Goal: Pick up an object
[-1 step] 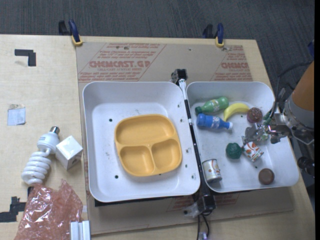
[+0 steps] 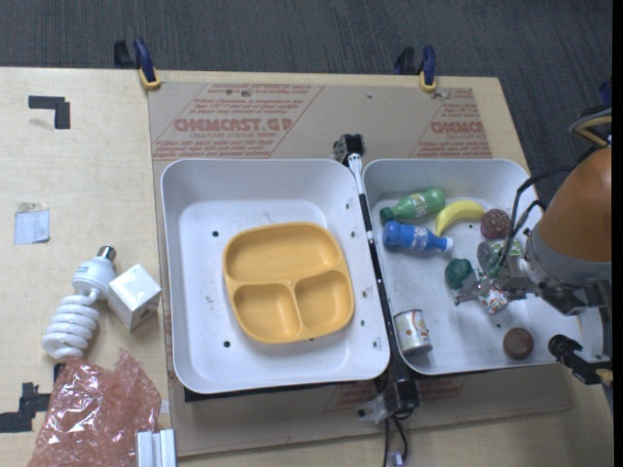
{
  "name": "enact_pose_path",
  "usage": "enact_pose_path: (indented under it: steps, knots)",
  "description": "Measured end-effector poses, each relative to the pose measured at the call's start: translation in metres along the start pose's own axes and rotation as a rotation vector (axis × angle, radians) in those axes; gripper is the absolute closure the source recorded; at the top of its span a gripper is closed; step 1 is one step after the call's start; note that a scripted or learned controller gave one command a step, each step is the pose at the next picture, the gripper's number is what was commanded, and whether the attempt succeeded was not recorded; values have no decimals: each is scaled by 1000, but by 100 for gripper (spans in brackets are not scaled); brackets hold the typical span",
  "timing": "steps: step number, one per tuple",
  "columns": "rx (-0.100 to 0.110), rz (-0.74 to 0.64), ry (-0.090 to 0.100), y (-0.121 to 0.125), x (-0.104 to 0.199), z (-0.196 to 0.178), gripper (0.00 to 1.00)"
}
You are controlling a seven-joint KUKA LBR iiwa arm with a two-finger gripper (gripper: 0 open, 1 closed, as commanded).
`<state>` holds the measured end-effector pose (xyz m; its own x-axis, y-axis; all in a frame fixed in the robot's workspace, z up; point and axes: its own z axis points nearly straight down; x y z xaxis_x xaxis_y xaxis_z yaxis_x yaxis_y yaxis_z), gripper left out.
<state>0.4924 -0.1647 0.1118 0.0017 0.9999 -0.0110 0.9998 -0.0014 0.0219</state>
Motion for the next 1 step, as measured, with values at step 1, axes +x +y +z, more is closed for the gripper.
enact_pose_path:
  steps: [1]
  knots:
    - [2,4,4,-10,57,8,0]
